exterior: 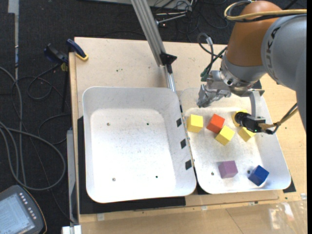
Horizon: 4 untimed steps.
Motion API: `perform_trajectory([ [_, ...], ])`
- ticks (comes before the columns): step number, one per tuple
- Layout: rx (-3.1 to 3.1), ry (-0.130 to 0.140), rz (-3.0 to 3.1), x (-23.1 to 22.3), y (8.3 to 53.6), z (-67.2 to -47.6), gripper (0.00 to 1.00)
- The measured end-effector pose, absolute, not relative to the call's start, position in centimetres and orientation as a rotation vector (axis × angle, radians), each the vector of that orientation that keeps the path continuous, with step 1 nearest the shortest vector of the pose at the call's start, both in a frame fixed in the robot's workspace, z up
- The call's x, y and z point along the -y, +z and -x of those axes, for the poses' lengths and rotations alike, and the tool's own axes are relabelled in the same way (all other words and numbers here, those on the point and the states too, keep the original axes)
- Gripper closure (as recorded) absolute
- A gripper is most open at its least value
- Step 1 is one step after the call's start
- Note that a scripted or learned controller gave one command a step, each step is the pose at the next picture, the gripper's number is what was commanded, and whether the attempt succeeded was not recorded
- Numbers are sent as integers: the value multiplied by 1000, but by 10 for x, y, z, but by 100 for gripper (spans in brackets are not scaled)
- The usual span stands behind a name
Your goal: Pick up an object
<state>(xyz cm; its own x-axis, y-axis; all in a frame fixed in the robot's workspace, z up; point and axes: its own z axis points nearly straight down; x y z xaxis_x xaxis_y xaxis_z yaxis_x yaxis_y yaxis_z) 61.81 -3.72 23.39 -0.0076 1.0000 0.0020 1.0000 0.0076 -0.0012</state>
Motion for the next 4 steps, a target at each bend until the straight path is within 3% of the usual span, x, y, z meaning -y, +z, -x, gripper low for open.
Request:
perform_trajectory([
  [3,2226,4,2212,-77,224,-510,100],
  [4,2224,1,2216,-83,230,-500,100],
])
